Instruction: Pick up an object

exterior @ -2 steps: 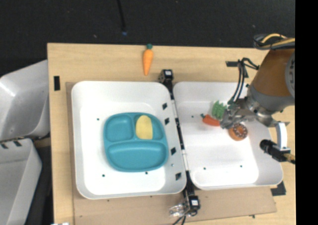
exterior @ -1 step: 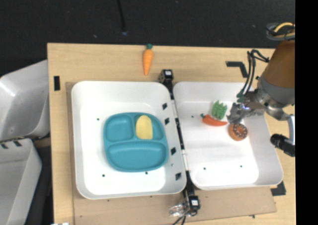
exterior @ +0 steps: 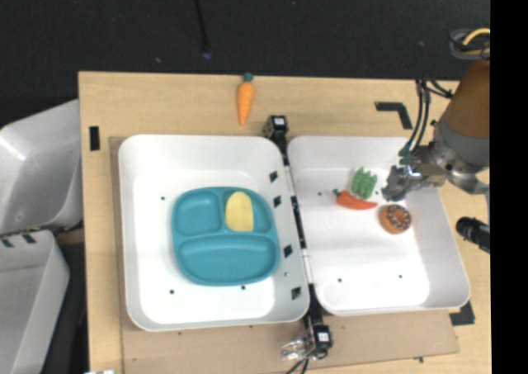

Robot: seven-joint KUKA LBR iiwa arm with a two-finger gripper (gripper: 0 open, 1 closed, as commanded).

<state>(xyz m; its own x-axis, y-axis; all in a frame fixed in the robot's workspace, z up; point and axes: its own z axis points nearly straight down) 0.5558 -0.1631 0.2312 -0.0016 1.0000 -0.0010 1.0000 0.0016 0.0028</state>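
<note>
Blue tray (exterior: 224,247) sits nearest; the gripper (exterior: 398,183) hovers over the right bin (exterior: 412,281), grip unclear to me; red pepper (exterior: 355,201) at its eight o'clock; approach step, descent comes next.

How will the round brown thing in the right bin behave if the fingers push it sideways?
The brown disc looks round and low, so it would probably slide or spin on the smooth bin floor instead of tipping. It looks small and likely light, so a slight nudge may move it. The gripper sits just above it, near the red pepper.
</note>
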